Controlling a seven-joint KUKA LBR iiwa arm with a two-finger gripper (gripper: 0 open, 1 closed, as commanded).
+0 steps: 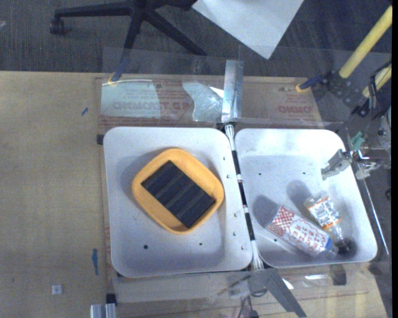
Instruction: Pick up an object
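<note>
**Gripper sits at the right bin's upper right rim, objects lie below it**

In the camera view, the gripper (339,163) enters from the right edge of the frame, at mid-height, and sits over the upper right rim of the right bin (273,146). Its pale metal fingers point down and to the left, toward the bin floor. Whether they are spread or closed I cannot tell; the view shows nothing between them. The mount behind it is a cluster of grey parts and cables against the right edge.

The things to pick lie in the lower part of the right bin. A flat packet with a red-and-white pattern (297,231) lies on a slant, its upper end to the left and its lower end to the right. Just beside it, on the right, lies a small bottle with an orange-and-white label (324,214), its dark cap end (344,246) pointing toward the bin's lower right corner. Bottle and packet appear to touch along their lower ends. Both are well apart from the gripper, below and to its left.

The left bin (124,248) holds a yellow dish with a dark ribbed insert (177,195), tilted diagonally near its centre.

Above the bins, a clear sheet over printed cardboard (143,102) spans the bench, with an upright metal post (232,90) at the seam between the bins. A yellow bar (370,40) crosses the upper right corner, and an office chair base (124,18) shows at the upper left.
</note>
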